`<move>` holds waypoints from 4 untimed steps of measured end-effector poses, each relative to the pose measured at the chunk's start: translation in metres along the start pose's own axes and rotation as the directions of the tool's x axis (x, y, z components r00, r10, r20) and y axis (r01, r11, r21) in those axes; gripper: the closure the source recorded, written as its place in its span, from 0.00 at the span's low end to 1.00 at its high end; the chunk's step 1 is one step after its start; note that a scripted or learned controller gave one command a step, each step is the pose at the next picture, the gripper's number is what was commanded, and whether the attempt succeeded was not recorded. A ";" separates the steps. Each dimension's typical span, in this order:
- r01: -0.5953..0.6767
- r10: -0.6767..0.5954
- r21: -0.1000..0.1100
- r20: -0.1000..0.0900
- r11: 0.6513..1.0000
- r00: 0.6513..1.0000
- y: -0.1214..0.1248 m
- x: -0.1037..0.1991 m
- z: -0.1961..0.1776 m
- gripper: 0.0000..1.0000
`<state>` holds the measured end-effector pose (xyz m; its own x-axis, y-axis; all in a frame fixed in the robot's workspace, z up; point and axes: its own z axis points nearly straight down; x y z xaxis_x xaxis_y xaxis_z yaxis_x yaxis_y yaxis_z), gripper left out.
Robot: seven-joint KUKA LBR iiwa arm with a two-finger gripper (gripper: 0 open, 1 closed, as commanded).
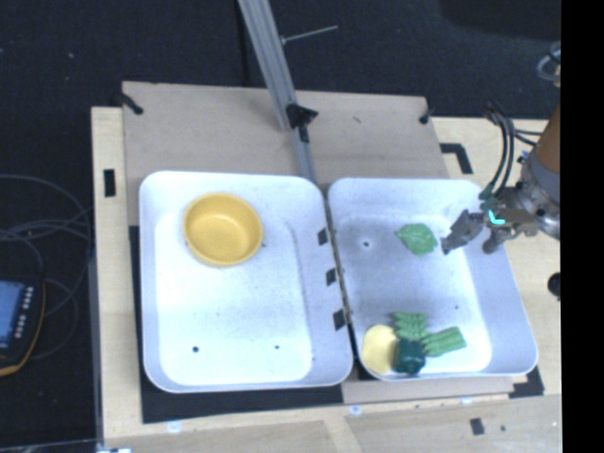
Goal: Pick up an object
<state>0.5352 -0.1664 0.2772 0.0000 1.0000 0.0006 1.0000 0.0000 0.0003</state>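
- Camera view, looking down at a slant: a small pale green object (pixel 416 238), possibly a leafy toy vegetable though the view is too soft to be sure, lies on the floor of the right bin (pixel 377 206), in its upper half and toward its right wall.
- The gripper (pixel 477 238) hangs just to the right of that green object, above the bin's right edge; its two dark fingers (pixel 459 233) are spread apart with nothing between them, and the nearer one points at the green object without visibly touching it.
- A small cyan light glows on the gripper body, and black cables loop up from the wrist.
- In the right bin's lower corner sits a cluster: a pale yellow rounded object (pixel 378 347), a dark teal lump (pixel 410 357) touching it, and a green ridged piece (pixel 444 341) lying across beside them.
- The left bin (pixel 236 347) holds a yellow bowl (pixel 223 229), upright, in its upper left part.
- Both bins rest side by side on the wooden bench (pixel 359 121), with a grey metal post (pixel 269 50) rising at a slant behind them.
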 end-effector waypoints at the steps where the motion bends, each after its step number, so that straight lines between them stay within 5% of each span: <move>1: 0.000 0.000 0.000 0.000 1.000 1.000 0.000 0.000 0.000 0.00; 4: -0.001 0.001 0.004 0.000 1.000 1.000 -0.004 -0.015 0.171 0.00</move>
<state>0.5312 -0.1815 0.1064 0.0009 1.0000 0.0003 1.0000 -0.0009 -0.0040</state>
